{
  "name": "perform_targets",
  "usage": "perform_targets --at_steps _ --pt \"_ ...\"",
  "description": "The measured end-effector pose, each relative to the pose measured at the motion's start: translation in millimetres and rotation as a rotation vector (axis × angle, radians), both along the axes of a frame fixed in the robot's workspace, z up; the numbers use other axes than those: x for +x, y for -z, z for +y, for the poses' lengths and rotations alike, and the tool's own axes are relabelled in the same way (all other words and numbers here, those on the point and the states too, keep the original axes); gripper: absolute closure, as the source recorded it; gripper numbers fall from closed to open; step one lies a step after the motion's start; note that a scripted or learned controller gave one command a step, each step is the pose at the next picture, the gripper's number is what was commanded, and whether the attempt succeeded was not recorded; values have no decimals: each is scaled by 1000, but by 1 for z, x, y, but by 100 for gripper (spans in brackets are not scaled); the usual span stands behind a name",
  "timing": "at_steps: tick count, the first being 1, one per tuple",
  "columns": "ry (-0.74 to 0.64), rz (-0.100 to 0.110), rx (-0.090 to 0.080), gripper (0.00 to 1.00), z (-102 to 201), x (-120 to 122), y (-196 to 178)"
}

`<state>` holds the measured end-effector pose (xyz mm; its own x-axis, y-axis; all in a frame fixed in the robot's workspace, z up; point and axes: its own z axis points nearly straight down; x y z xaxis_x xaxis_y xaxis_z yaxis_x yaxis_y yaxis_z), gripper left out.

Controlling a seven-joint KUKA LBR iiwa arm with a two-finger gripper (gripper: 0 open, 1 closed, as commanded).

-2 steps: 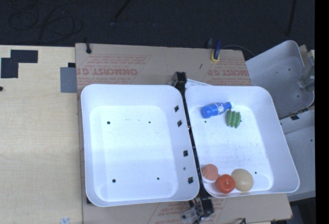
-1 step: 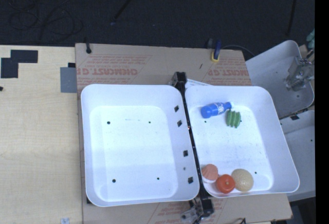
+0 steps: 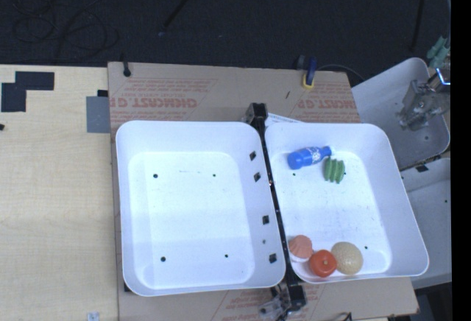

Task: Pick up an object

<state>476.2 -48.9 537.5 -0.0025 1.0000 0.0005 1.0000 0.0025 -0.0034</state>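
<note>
Toys wait in right bin

Tomato (image 3: 321, 263), at the right bin (image 3: 383, 143) near rim between peach ball (image 3: 299, 246) and tan ball (image 3: 347, 257), looks light, smooth, likely to roll; grip across its middle. Neighbours crowd it. Farther: green pickle (image 3: 335, 169), blue bottle (image 3: 308, 157). Claw (image 3: 418, 107) beyond the bin's far right corner; its spread I cannot tell.

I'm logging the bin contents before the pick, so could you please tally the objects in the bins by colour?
Blue: 1, the bottle
Green: 1, the ridged piece
Pink: 1, the round piece
Red: 1, the tomato-like ball
Tan: 1, the ball
Total: 5, all in the right bin.
</note>
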Motion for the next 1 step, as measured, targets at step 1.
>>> perform_targets --at_steps 1 --pt "9 -1 -2 100 -63 -1 0"
